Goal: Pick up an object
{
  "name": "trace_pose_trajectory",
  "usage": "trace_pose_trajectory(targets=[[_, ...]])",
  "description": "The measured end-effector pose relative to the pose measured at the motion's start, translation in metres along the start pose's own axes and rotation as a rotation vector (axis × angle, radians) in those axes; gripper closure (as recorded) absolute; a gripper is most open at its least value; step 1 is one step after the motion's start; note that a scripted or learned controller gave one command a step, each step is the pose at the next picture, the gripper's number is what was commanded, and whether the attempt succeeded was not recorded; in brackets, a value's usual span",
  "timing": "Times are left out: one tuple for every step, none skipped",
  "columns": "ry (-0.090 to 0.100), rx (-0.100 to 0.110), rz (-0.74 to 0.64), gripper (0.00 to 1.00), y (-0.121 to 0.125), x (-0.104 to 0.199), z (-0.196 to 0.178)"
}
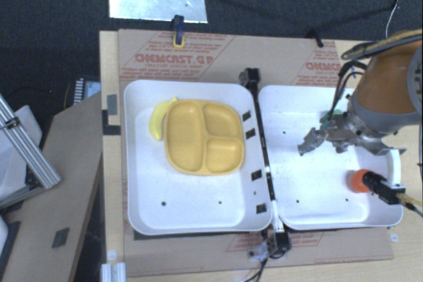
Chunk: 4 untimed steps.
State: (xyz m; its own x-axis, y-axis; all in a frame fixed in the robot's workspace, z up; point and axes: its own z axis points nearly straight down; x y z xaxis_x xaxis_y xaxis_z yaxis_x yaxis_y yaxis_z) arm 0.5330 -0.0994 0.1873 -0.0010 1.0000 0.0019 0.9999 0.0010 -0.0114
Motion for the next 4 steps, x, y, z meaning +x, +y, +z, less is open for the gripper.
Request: trace_pose_trajectory(targets=[[-0.002, -0.013, -0.002, 0.00, 0.003, 0.000, -0.006], [-0.001, -0.008, -0.001, 0.00, 0.009, 0.008, 0.050], [-0.001, -0.007, 0.000, 0.00, 0.009, 0.009, 0.103], [-0.002, -0.013, 0.002, 1.00, 0.010, 0.008, 0.090]])
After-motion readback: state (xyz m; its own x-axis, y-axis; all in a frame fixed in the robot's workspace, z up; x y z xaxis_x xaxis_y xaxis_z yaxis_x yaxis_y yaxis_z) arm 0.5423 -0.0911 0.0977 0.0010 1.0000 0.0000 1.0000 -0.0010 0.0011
